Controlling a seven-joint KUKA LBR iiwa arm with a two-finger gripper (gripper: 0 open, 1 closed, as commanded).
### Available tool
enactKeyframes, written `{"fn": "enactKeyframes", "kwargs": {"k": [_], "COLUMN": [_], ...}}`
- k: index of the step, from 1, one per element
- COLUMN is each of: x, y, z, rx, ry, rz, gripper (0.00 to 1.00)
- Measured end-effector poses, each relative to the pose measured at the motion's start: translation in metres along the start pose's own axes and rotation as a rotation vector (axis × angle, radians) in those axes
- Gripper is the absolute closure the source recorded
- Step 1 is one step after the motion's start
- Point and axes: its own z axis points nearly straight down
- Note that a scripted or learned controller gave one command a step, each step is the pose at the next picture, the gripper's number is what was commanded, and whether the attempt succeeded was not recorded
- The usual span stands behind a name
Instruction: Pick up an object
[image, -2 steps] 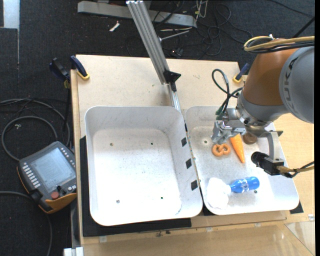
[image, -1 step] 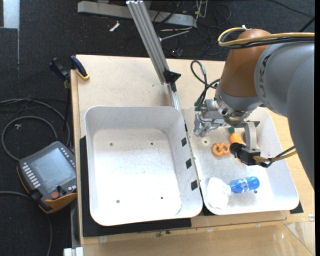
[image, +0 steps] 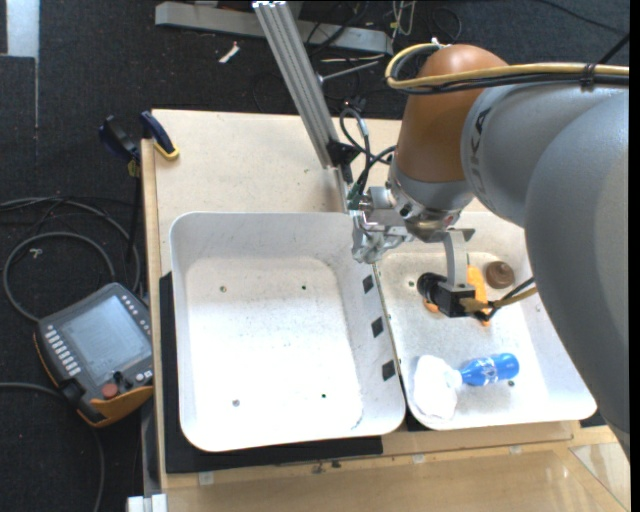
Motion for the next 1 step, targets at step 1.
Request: {"fn": "enactKeyframes", "kwargs": {"k": [1], "x": [0.0550], "y": [0.0161], "z": [0.0025], "rx": [0.000], "ry": [0.002], "rz": [0.000], "gripper": [1.00]}}
